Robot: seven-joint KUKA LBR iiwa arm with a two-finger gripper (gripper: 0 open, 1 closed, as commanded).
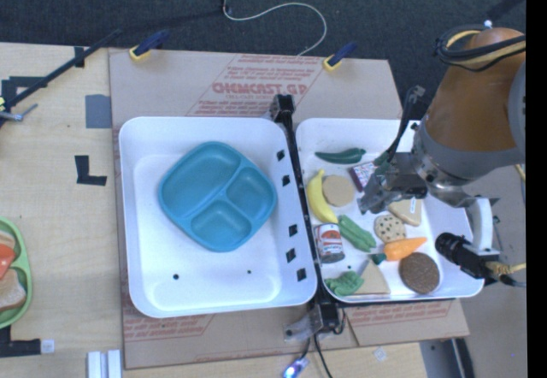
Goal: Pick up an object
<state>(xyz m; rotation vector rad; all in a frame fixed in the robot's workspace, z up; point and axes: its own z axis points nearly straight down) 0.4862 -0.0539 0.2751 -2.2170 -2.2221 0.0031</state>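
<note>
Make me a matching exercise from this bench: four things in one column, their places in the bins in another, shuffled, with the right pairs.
Things:
1. blue plate
2. banana
3. green pepper
4. brown round patty

Places:
A. near the right bin's front right corner
B. in the left bin
C. along the right bin's left side, by the divider
D. at the back of the right bin

Pairs: 1-B, 2-C, 3-D, 4-A

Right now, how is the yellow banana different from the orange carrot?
The yellow toy banana is curved and lies near the right bin's left wall; the orange toy carrot is straighter, tapers to a point, and lies nearer the bin's middle. The banana runs up and down the view, the carrot across. Both lie in the right bin.
</note>
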